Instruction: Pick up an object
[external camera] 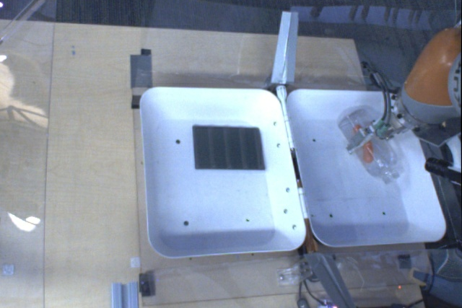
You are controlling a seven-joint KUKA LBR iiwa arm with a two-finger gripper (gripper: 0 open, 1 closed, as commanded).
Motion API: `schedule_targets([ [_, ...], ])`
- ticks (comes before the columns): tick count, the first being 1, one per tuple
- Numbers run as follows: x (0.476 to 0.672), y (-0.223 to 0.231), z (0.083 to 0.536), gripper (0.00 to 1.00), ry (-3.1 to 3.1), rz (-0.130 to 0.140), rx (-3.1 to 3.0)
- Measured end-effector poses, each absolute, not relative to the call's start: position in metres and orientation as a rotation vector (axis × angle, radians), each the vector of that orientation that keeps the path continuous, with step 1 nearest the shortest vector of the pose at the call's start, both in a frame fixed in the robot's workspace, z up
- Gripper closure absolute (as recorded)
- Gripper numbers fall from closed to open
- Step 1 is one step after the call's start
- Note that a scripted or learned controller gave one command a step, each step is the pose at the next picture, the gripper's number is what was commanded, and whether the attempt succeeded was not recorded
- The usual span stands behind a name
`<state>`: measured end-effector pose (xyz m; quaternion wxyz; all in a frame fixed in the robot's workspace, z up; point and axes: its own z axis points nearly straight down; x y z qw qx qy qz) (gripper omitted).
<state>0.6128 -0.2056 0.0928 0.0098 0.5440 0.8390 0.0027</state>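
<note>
Overhead slanted view of a pale wooden bench (pixel 86 177) bearing two shallow white bins side by side. The left bin (pixel 166 213) holds a dark rectangular ribbed pad (pixel 228 148), lying flat a little above the bin's centre and well apart from every wall. A grey metal divider bar (pixel 284 47) rises from the junction of the two bins toward the top of the view.

The right bin (pixel 346 220) holds the task's thing — a clear plastic object (pixel 372 148) with a small orange part inside it, lying in the bin's upper right area, near the far wall and the right-hand wall. Its outline is faint against the white floor, so its exact shape cannot be told.

The arm (pixel 433 83), grey with an orange band, enters from the right edge. Its gripper (pixel 379 130) sits directly over the clear plastic object, overlapping it in the view. Whether the claw is open, closed or gripping the object cannot be told, since the transparent plastic and the slant of the view blur that spot. Cables and clear clutter lie along the bench's near edge below the right bin.
</note>
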Motion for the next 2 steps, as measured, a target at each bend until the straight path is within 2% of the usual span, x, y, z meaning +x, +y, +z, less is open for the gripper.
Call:
schedule_targets([
  [1,0.615,-0.204,0.105,1.00,2.617,0.013,1.691],
  [2,0.670,-0.127,0.183,1.00,2.551,0.005,1.823],
])
